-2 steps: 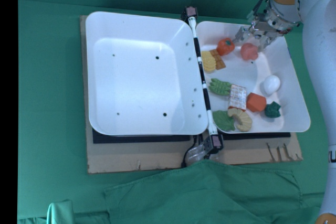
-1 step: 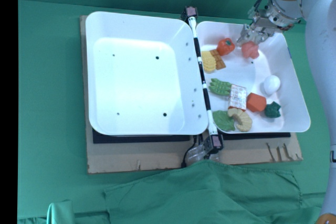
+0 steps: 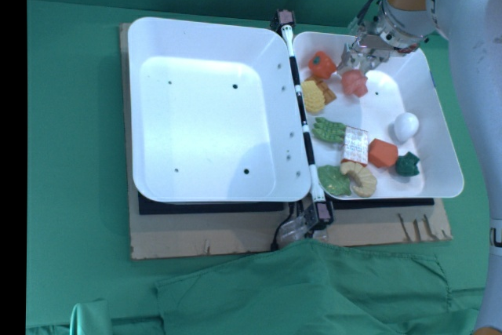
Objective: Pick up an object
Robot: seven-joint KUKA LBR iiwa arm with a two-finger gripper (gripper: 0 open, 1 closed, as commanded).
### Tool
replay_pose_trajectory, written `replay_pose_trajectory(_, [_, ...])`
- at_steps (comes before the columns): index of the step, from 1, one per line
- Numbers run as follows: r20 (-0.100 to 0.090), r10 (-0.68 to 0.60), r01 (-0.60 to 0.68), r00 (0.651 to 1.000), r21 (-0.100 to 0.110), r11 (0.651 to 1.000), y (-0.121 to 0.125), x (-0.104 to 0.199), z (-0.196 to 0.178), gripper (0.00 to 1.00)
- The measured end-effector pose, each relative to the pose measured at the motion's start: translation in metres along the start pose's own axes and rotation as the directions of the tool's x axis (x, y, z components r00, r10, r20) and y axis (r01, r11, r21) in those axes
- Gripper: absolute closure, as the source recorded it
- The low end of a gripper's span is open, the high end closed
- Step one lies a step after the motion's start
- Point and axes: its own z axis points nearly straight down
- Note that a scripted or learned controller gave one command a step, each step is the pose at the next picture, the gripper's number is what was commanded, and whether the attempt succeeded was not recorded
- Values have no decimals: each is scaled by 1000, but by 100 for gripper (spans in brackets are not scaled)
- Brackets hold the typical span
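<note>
1. My gripper (image 3: 354, 61) hangs over the far part of the right-hand shallow white plastic bin (image 3: 434, 86); its two fingers stand spread, pinching nothing.
2. Directly beneath my fingertips, on the near side, lies a small pinkish-red rounded toy (image 3: 354, 82), close to them, but I cannot tell if they touch it.
3. To the left of my hand sits an orange-red toy pepper with a green stem (image 3: 321, 63), and just nearer, a yellow ribbed corn-like piece (image 3: 314, 96).
4. Nearer to the camera than my hand lie a green knobbly toy vegetable (image 3: 329, 129) and a pale patterned card (image 3: 355, 144).
5. Off toward the near right corner rests a white egg (image 3: 405, 125), with an orange block (image 3: 383, 154) beyond it.
6. Well to the left of my hand stands the second white bin (image 3: 208, 110).
</note>
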Motion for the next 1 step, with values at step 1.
replay_pose_trajectory(1, [3, 5, -5, 1000, -9, 1000, 2, -4, -14, 100])
